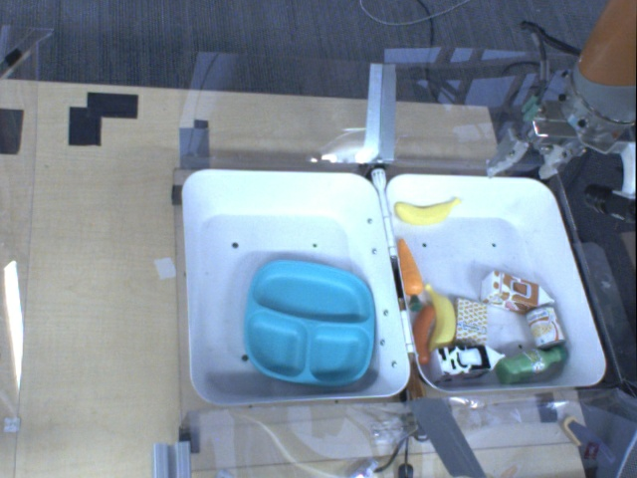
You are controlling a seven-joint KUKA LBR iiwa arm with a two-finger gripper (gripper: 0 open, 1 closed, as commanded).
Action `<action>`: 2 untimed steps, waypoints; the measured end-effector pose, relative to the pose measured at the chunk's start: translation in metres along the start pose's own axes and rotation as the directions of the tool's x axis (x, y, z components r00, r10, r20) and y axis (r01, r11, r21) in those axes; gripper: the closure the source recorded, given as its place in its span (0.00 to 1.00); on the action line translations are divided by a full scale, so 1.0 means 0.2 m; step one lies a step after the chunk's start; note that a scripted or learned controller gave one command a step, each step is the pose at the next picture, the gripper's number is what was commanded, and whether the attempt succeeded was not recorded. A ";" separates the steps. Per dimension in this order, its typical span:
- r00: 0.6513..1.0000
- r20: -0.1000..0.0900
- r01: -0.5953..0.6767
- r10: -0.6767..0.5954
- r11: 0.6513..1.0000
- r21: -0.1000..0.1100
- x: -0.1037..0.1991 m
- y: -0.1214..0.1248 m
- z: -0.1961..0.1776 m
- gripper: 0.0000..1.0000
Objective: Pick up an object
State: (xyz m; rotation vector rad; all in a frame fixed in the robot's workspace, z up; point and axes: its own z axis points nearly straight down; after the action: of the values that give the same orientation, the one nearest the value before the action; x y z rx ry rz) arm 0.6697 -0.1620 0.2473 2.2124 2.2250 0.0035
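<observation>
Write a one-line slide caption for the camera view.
Arm's gripper poised beyond the right bin of small groceries, including a banana; blue divided plate in the left bin.

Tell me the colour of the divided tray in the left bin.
Light blue tray, seen in the camera view.

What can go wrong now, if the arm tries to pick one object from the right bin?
Most items are crowded in the near corner: the can, carton and green object lie close together, so the gripper may hit a neighbour. The carrot lies against the wall. The lone banana looks easier.
</observation>
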 end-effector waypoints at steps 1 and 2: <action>0.997 -0.001 0.079 -0.079 0.997 0.001 0.35 0.00 0.55 0.00; 0.965 0.008 0.264 -0.264 0.964 -0.016 0.36 0.03 0.67 0.00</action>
State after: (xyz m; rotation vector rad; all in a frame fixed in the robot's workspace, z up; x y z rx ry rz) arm 0.6749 -0.0906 0.1133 1.8868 2.4869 0.0145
